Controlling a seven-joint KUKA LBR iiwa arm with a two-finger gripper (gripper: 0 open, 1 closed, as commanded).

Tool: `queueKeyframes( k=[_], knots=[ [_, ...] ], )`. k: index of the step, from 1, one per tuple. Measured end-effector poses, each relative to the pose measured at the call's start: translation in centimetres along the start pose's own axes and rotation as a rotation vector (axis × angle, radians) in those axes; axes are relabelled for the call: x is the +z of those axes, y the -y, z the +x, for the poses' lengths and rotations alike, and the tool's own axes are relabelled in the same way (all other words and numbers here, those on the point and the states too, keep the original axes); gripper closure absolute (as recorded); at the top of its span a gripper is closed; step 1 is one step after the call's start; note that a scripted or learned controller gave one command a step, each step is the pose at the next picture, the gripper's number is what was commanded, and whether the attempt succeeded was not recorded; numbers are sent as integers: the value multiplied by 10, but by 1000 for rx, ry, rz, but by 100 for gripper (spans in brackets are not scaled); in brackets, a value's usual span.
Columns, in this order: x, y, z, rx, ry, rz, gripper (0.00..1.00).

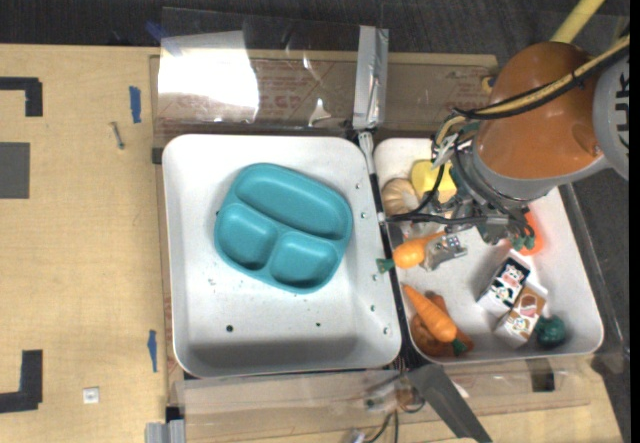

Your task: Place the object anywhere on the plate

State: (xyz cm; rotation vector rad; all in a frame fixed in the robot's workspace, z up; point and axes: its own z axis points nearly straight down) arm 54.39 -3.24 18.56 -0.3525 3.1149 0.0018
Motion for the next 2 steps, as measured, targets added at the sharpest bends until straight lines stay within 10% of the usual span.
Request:
queueKeyframes(
  k=[1,2],
  knots=[
    [0,-44,-64,-339,2,-1,100],
    [0,-43,-64,-338,2,-1,0]
  ],
)
